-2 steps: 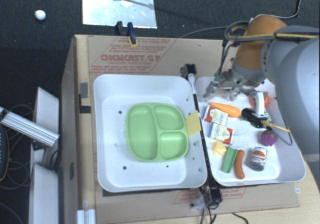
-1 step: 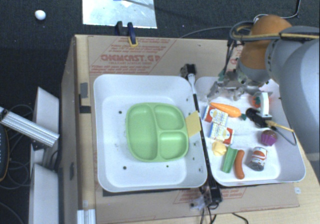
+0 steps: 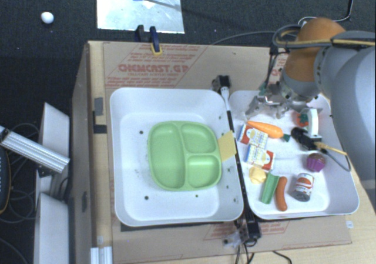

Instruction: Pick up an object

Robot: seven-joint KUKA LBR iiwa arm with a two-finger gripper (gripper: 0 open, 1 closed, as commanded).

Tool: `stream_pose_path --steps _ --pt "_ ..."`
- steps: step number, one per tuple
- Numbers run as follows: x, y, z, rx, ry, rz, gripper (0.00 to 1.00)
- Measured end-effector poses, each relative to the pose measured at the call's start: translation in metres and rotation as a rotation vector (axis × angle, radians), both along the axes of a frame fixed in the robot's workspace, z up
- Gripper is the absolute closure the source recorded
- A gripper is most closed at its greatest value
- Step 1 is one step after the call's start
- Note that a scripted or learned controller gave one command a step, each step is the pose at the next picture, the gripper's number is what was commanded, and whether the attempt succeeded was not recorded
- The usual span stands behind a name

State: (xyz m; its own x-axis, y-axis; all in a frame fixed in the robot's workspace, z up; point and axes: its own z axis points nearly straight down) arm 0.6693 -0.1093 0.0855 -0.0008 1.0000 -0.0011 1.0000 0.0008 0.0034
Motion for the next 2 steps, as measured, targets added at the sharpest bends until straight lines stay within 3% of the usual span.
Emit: stream_pose_path --steps 1,2 --pt "0.0 0.017 -0.001 0.001 0.001 0.004 0.0" --pt "0.0 0.005 0.0 0.0 0.001 0.0 0.0"
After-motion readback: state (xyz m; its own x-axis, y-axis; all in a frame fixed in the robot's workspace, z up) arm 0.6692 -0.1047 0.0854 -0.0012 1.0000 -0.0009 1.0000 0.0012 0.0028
